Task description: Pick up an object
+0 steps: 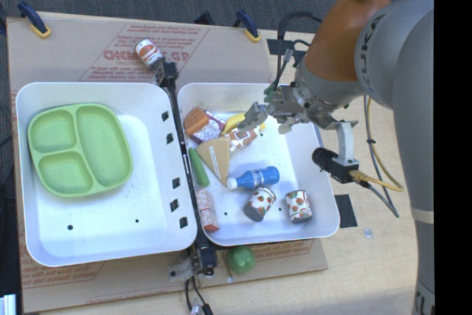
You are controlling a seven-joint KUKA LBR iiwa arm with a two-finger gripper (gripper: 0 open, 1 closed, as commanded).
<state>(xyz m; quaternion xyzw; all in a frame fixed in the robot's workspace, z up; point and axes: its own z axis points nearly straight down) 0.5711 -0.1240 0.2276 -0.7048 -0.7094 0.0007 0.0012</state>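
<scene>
My gripper [270, 117] hangs over the upper middle of the right bin [321, 181], fingers spread open with nothing between them. Just to its left lie a yellow banana [234, 122], a snack packet [214, 127] and an orange-brown item [195, 119]. Lower down in this bin are a tan wedge [216, 158], a green cucumber [199, 167], a blue bottle [256, 178], two small printed cans [259, 203] [297, 206] and a red-and-white tube [206, 209].
The left bin [103, 232] holds a green divided plate [80, 149]. A small can [149, 53] lies on the cardboard behind the bins, and a green ball [240, 259] sits at the front edge. The arm's bulk and cables crowd the right side.
</scene>
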